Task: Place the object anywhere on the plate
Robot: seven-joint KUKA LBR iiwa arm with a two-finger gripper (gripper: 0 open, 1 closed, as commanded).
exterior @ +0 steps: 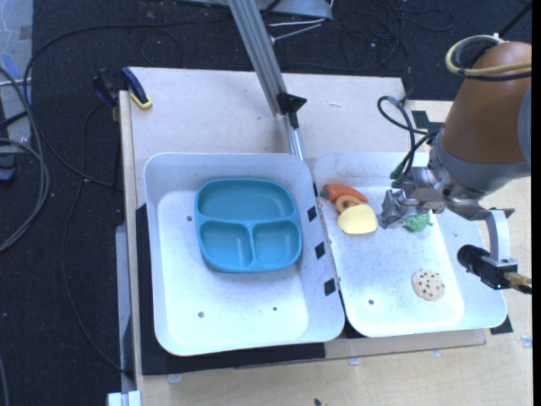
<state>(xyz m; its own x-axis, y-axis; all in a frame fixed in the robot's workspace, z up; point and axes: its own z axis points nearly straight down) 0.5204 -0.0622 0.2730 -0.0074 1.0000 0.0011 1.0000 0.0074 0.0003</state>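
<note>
Cookie (428, 285) nearest; claw (396, 211) partly hides green object (417, 222).

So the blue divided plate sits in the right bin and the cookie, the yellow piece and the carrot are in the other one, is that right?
Not quite. The camera view shows the blue divided plate in the left bin, not the right one. The cookie, the yellow piece and the carrot do lie in the other bin, the right bin.

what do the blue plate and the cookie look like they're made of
Blue plate: likely moulded plastic, with a smooth, even colour and soft sheen on its divider ridges. Cookie: probably a plastic or rubber toy, flat tan disc with dark chips; too small to be sure.
</note>
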